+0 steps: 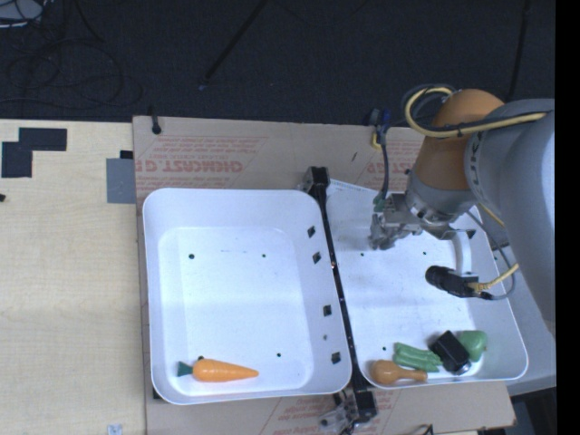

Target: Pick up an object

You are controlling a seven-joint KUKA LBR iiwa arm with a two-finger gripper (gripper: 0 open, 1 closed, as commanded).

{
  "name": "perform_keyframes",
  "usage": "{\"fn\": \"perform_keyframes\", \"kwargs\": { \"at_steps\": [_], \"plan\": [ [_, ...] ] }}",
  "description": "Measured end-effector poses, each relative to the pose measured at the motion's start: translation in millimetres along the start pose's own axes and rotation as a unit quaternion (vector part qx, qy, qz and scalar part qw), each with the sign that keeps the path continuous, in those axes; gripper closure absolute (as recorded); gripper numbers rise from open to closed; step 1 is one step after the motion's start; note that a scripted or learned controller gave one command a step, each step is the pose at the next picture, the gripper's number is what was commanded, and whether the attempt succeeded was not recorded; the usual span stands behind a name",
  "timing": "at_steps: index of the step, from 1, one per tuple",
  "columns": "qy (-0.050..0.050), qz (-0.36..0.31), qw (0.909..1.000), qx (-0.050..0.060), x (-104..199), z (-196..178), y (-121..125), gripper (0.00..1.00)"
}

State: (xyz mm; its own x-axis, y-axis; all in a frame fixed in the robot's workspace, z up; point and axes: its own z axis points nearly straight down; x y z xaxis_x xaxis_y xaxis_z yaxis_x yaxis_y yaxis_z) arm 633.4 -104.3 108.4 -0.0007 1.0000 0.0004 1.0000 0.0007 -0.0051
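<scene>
Overhead, we logged two shallow white bins side by side on the bench [72,288]. The left bin [172,216] held a toy carrot [225,371], lying flat near its front wall, tip pointing right. The right bin [507,370] held a cluster in its front corner: a green pod-like toy [415,357], a small black block [450,350] resting against a second green piece [474,341], and an orange pear-shaped toy [396,372] just beside the pod.

The tool [388,229] hung over the back of the right bin, well apart from every object. We could not tell its state at this angle; nothing was seen in it.

Handling, as we judged it: all looked like light, hollow plastic, stiff, probably smooth and somewhat slippery. The carrot seemed the easiest candidate, lying alone with bare floor on three sides; we would take it across the thick middle of its body, not the tapering tip, where it could squirt out. The right-bin cluster was nearer but crowded, pieces touching or overlapping, so one finger would likely nudge a neighbour.

Edges: the carrot lay close to the front wall, leaving less room on that side. The cluster sat tight in the corner, walls on two sides. A black divider [328,270] between the bins would need clearing on any crossing. A black cable piece [453,282] hung from the arm over the right bin.
</scene>
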Motion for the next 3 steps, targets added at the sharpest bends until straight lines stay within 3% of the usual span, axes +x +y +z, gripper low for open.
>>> {"fn": "perform_keyframes", "kwargs": {
  "at_steps": [1, 2, 3],
  "plan": [
    [-0.004, 0.002, 0.9999, -0.010, -100.7, -237.7, 10.4, 1.00],
    [0.000, 0.001, 1.0000, 0.000, -109.1, -184.9, -9.2, 1.00],
    [0.000, 0.000, 1.0000, -0.001, -107.3, -160.8, -11.2, 1.00]
  ]
}}
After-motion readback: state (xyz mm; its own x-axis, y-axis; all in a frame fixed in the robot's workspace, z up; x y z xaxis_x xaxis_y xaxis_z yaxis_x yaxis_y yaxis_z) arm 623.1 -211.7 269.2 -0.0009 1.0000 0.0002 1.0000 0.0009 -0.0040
